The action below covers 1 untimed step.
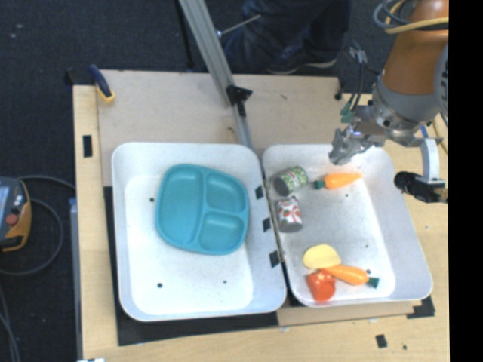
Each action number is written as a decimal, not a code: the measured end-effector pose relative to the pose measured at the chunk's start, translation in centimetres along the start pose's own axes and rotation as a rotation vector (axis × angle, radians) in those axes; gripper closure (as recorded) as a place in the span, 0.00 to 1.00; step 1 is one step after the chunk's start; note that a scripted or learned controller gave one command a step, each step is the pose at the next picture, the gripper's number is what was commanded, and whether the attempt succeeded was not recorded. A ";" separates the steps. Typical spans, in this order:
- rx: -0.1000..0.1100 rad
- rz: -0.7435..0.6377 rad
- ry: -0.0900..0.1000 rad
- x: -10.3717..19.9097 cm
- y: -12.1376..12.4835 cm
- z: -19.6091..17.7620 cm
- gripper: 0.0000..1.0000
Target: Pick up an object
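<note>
From above, the gripper [346, 148] hangs at the right bin's [392, 225] far edge; its grip state cannot be told. Just below it lies a carrot [341, 180], probably a light, stiff, smooth toy. Best pinched across its thick middle, I judge.

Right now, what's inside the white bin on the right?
The right bin holds two carrots, two cans, a yellow piece and a red piece. Underneath them stays hidden.

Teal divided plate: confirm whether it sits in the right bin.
No, the teal divided plate lies in the left bin, alone.
</note>
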<state>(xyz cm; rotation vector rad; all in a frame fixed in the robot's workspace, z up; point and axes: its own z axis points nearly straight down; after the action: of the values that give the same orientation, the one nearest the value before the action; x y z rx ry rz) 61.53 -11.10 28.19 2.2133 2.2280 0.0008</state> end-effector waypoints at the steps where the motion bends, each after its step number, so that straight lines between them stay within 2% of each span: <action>1: 0.000 -0.001 0.001 6.0 0.8 0.3 1.00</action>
<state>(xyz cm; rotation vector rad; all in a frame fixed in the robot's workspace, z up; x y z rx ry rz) 62.31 -5.12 27.90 2.2134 2.2297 0.0019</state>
